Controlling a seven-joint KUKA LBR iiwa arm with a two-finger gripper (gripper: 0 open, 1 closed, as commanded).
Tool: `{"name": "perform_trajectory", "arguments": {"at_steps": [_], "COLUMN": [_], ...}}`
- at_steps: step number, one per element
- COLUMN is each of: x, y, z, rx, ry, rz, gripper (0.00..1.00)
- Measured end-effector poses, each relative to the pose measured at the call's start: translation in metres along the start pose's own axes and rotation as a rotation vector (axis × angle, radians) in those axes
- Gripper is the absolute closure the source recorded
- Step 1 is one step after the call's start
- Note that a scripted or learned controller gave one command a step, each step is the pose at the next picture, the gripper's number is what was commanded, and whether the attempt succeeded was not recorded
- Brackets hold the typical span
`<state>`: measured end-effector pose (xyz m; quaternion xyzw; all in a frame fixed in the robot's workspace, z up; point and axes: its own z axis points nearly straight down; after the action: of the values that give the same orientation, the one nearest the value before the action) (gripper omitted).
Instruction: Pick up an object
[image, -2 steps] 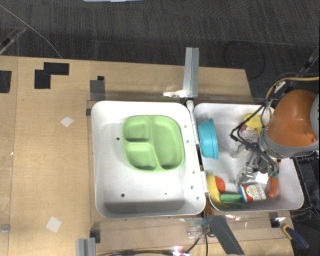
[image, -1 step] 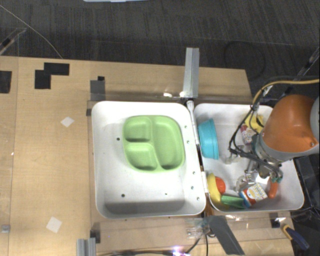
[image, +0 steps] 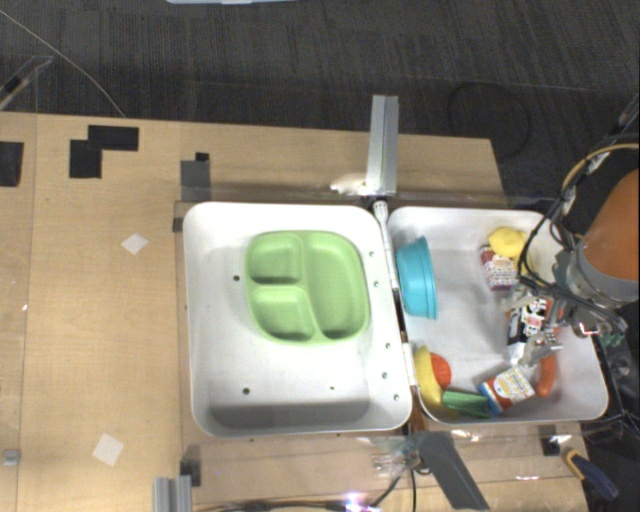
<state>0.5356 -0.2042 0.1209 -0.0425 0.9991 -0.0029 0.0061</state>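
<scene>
1. My fingers (image: 530, 335) hang low over the right bin (image: 465, 300), near its far-right side; from this slant I cannot tell how far apart they stand, or whether anything sits between them.
2. Just below them lies a small white packet (image: 512, 384) with an orange piece (image: 546, 374) beside it.
3. Just above them stands a small jar (image: 498, 270), and past it a yellow lump (image: 507, 241).
4. Further off to their left, at the bin's lower corner, lie a yellow-and-red toy (image: 432, 372) and a green stick (image: 462, 401).
5. A blue bowl (image: 417, 278) leans on edge at the bin's left wall.
6. Well to their left, the left bin (image: 215, 300) holds a green divided plate (image: 305, 285).
</scene>
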Motion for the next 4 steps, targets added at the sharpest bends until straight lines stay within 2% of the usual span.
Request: {"name": "perform_trajectory", "arguments": {"at_steps": [1, 2, 3, 4], "x": [0.029, 0.024, 0.024, 0.032], "y": [0.034, 0.092, 0.092, 0.035], "z": [0.024, 0.025, 0.025, -0.020], "rx": [0.007, 0.005, 0.005, 0.000], "ry": [-0.016, -0.016, -0.014, -0.001], "rz": [-0.035, -0.136, -0.065, -0.157], "gripper": [0.00, 0.00, 0.00, 0.00]}}
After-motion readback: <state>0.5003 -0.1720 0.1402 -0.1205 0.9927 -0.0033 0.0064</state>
